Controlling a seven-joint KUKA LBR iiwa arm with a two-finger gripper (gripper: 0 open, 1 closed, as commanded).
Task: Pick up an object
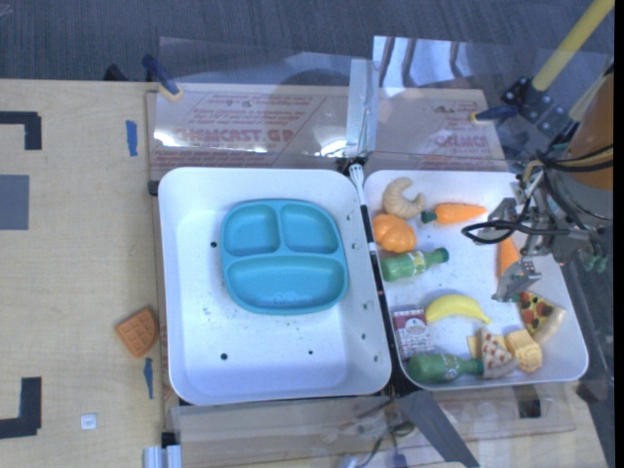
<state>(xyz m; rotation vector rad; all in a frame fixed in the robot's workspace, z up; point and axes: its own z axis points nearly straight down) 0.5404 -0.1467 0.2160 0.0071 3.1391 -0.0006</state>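
Note:
The right bin holds several toy foods: a croissant, a carrot, an orange pepper, a green bottle, a banana, a pizza slice and a dark green bottle. My gripper hangs low over the right side of this bin, between the banana and the pizza slice. A second orange carrot piece lies right beside it, partly hidden by the wrist. Nothing is visibly held.
The left bin carries a blue divided plate. A waffle toy lies on the wooden bench left of the bins. Cables loop from the wrist over the right bin. A red-and-white packet and another pizza piece sit near the front.

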